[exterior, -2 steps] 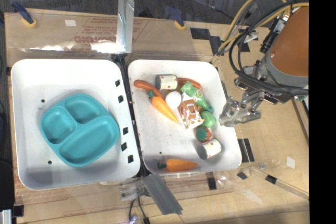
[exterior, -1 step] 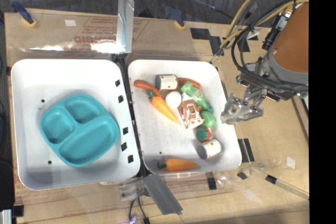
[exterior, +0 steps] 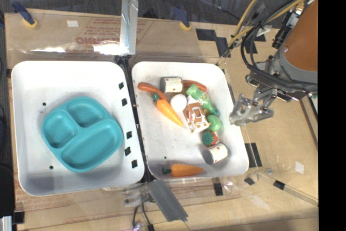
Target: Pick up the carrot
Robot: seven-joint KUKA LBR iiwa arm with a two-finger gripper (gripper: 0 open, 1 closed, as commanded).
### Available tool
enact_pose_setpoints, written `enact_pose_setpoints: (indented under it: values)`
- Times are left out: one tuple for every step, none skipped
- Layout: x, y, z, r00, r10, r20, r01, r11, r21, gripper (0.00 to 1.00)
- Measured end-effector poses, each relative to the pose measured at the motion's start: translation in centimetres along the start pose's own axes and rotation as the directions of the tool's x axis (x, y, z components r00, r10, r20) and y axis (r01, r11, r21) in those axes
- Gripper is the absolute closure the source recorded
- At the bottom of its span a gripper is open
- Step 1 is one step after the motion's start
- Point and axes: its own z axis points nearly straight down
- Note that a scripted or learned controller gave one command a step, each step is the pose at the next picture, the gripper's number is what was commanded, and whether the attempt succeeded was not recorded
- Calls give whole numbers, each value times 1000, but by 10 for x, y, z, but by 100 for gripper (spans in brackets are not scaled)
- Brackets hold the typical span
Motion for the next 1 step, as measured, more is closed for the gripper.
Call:
enact_pose_setpoints:
  values:
    - [17,2,12,1000,-8,-3,8,1000,-9,100]
